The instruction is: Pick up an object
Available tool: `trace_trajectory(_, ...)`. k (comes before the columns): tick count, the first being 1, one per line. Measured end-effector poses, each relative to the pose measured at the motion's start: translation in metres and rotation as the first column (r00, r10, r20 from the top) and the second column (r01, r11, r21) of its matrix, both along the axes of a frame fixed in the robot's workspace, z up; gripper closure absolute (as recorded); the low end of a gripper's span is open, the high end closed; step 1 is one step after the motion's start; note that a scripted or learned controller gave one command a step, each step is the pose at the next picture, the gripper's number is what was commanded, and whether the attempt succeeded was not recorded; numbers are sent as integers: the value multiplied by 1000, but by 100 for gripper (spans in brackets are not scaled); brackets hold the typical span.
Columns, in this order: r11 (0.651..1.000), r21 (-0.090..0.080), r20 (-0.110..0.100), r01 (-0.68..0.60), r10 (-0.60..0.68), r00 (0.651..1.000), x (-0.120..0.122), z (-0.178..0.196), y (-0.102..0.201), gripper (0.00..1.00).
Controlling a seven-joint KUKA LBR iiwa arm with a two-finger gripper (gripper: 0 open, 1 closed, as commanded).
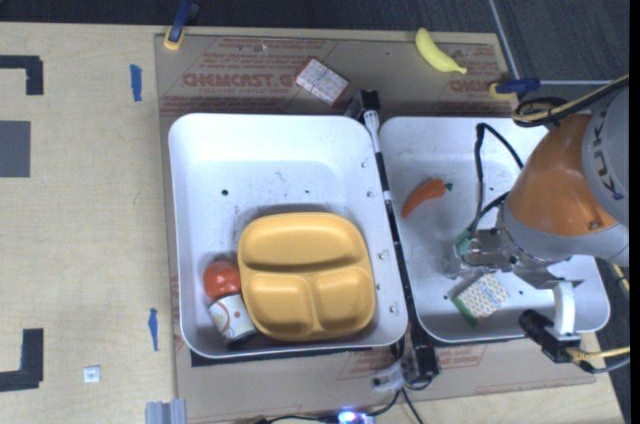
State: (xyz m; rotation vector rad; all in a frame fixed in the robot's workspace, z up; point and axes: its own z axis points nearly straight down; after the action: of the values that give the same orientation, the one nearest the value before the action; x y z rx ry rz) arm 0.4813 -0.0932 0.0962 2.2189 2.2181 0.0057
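Note:
In the right bin [430, 147], my gripper [478, 260] hangs low over the floor near the front. Just in front of it lies a small patterned packet with a green edge [482, 296]; whether they touch I cannot tell. An orange carrot-shaped toy [424, 195] rests to the gripper's left, further back. The left bin [200, 152] holds a large yellow compartment tray [305, 274] and a small red-and-white toy [226, 297] at the tray's left.
A yellow banana [438, 51] and a small patterned block [321, 80] lie on the cardboard behind the bins. Blue clamps [180, 22] sit at the board's corners. The ridge between the two bins [385, 212] runs close to the carrot toy.

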Motion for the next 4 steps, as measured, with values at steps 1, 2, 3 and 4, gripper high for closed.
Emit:
trace_trajectory(1,1000,0,0,0,0,1000,0,0,0,0)
trace_trajectory(2,1000,1,-4,0,0,1000,-1,-10,-2,0)
trace_trajectory(3,1000,0,0,0,0,1000,0,0,-2,100)
trace_trajectory(4,1000,0,0,0,0,1000,0,0,-2,0)
